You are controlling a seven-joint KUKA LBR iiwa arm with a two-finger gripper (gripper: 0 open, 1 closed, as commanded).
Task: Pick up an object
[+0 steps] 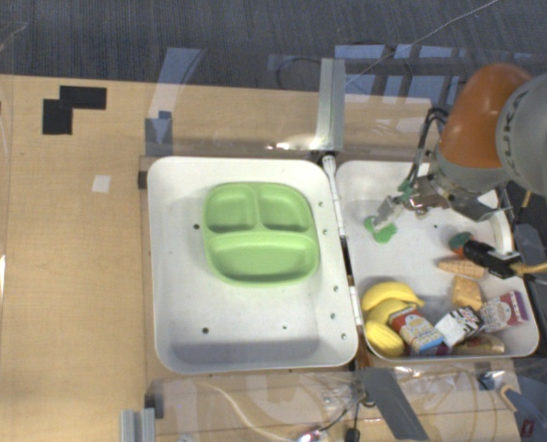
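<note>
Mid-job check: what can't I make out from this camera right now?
- Camera view: whether the gripper has hold of the small green piece; too small, blurred.
- Far right corner of the right bin: hidden by the arm.
- The packets by the banana: overlapping, labels too small to read.

Floor (209, 7): dark grey-blue carpet, ribbed weave. Bench top (62, 274): pale wood (glare streaks from a clear sheet over it). Black block markers (64, 110) upper left. Thin cable (458, 17) crosses the carpet.

The green plate (258, 231) looks matt plastic, the left bin (177, 274) smooth white plastic, the bench (62, 247) pale wood.
</note>
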